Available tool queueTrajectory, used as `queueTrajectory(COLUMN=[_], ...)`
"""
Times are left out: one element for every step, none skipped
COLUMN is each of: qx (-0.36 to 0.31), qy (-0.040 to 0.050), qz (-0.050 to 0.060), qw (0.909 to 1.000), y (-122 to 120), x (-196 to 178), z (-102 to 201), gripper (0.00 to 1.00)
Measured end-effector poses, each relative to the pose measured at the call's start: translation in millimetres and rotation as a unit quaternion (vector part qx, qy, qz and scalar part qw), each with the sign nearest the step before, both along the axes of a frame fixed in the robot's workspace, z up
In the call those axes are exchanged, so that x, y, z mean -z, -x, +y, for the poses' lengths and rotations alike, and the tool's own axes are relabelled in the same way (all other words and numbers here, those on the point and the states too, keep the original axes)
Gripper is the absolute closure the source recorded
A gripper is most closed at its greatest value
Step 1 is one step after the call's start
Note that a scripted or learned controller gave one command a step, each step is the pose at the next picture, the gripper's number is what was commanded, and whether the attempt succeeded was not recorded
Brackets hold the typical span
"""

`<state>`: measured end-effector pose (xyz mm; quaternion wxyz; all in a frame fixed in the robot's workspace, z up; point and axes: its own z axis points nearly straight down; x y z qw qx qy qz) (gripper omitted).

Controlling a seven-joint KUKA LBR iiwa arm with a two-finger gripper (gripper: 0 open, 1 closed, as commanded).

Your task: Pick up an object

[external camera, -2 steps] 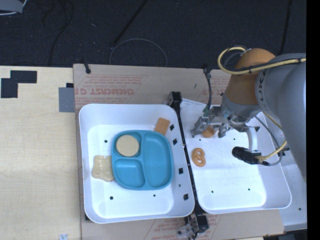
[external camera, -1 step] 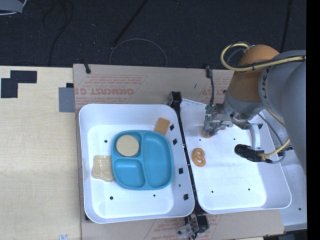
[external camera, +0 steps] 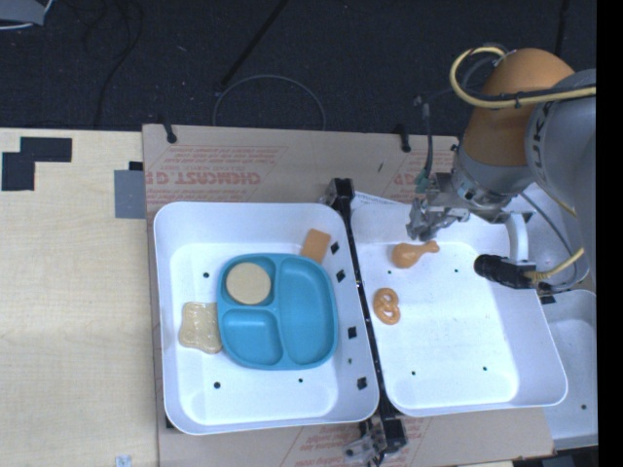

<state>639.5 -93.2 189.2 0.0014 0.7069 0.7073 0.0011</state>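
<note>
The grey two-finger gripper is seen poised just above the small orange drumstick-shaped toy lying in the right shallow white bin, its grip state not discernible

Single fixed overhead camera, slanted down, both bins framed

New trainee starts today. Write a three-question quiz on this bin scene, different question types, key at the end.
1. True or false: the blue tray lies in the right bin.
2. Which item is nearest the gripper? A pretzel B drumstick C round cookie
3. Fill in: the round cookie rests in a ___ compartment.

Key: 1 false, it is in the left bin. 2 B. 3 tray.
</note>
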Motion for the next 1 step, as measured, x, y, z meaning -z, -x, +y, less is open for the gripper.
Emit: queueTrajectory(qx=[0.0], qy=[-0.0003], qz=[0.002], qw=[1.0], y=[0.0], x=[-11.5], z=[-1.8], gripper=[1.0])
